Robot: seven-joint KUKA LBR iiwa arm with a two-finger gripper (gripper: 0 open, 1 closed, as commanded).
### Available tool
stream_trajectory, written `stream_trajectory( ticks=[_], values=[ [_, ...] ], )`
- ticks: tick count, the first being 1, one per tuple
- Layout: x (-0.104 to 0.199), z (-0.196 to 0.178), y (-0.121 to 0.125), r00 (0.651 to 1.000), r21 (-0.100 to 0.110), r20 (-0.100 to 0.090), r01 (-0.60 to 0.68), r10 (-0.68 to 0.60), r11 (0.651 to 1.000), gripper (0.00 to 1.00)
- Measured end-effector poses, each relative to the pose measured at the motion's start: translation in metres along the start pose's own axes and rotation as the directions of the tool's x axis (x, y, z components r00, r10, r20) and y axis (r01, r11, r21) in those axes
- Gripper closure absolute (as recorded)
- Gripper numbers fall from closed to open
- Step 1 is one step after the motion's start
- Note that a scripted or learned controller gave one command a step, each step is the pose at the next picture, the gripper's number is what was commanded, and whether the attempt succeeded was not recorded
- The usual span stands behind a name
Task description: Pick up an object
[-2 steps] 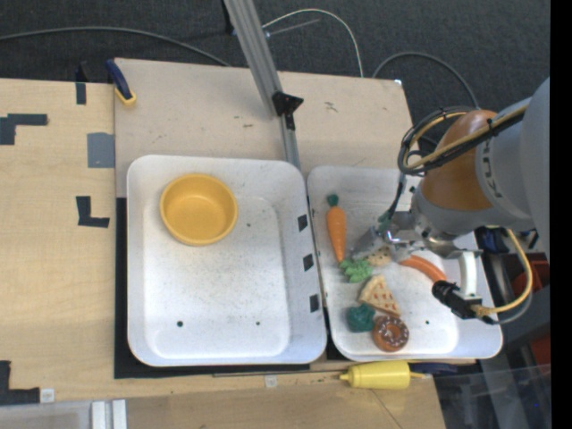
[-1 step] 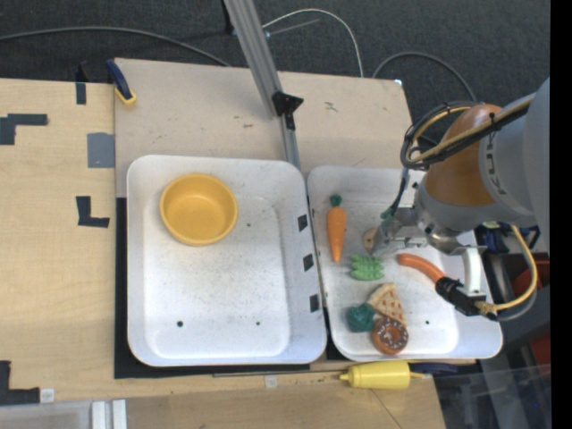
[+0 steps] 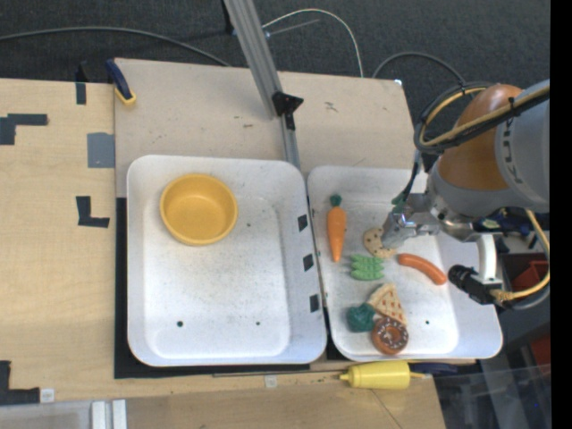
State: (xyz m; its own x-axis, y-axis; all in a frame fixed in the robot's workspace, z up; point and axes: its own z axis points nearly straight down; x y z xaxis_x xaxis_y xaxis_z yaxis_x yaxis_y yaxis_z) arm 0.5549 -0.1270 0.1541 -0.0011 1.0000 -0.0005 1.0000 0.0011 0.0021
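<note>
End effector (image 3: 394,230): we see it low over the cookie (image 3: 374,240); grip we cannot tell.
Sausage (image 3: 421,268): just right-below it.
Carrot (image 3: 336,229): left.

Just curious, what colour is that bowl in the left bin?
Yellow. The bowl shows best in the overhead camera view.

No readable text, labels, numbers — no brand marks anywhere

Your end effector (image 3: 394,231) covers part of the cookie (image 3: 375,240); finger state unreadable. Right bin's (image 3: 465,333) far right wall sits hidden under the arm (image 3: 500,164), itself cropped.
</note>
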Motion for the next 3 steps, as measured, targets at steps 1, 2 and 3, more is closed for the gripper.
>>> stream_trajectory(
  ticks=[1,2,3],
  values=[
    [0.002,-0.057,-0.008,1.0,-0.001,0.0,0.0,0.0,1.0,1.0],
    [0.002,-0.094,-0.007,1.0,0.0,0.0,0.0,0.0,1.0,1.0],
    [0.061,-0.083,0.001,1.0,0.004,-0.002,0.006,-0.006,1.0,1.0]
  ],
)
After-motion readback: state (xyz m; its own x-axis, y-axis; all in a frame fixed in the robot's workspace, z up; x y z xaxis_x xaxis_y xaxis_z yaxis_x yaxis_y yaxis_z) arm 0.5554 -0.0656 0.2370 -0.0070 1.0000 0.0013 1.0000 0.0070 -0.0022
